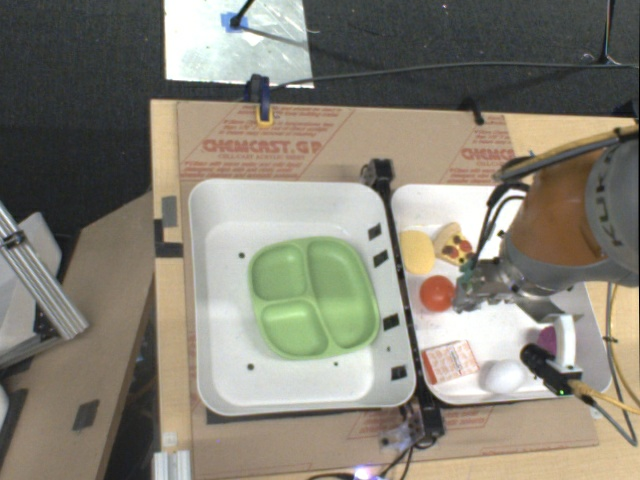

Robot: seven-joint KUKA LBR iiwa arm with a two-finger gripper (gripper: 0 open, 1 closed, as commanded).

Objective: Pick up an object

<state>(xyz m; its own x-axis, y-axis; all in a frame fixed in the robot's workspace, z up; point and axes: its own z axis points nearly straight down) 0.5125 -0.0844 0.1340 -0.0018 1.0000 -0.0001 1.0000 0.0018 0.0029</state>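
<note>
Gripper (478, 290) hovers low in the right bin (590, 363) just beside the red tomato (436, 293), finger spread impossible to judge, so it's the approach step, needing centring over the tomato before closing.

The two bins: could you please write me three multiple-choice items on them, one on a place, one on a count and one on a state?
1. Where does the green tray lie?
A. left bin
B. right bin
C. on the cardboard

2. How many compartments has the tray?
A. two
B. three
C. five

3. How does the tomato lie?
A. on the tray
B. on the right bin's floor beside the gripper
C. on top of the white egg

Answers:
1 A: the green tray sits in the left bin.
2 B: its ridges mark off three.
3 B: the tomato rests in the right bin, just left of the gripper.
</note>
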